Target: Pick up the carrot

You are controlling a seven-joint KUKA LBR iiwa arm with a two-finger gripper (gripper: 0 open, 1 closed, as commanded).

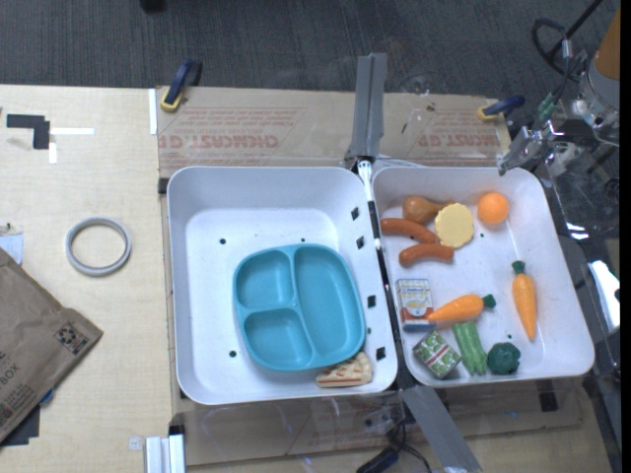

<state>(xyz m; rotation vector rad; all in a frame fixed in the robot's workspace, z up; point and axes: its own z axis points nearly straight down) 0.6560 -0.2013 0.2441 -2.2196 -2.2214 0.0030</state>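
Two orange carrots with green tops lie in the right bin point(552, 220). One carrot point(525, 304) points toward the front by the right wall. The other carrot point(459, 309) lies slanted near the bin's middle, beside a small carton point(415, 299). My gripper point(533, 152) hangs over the bin's far right corner, well apart from both carrots, below the arm's orange band point(606, 62). Nothing shows in its grasp.
Around the carrots lie an orange point(493, 208), a yellow disc point(455, 225), two sausages point(426, 254), green pods point(470, 348) and broccoli point(504, 358). The left bin point(197, 264) holds a blue divided plate point(298, 305). A tape ring point(99, 245) lies on the bench.
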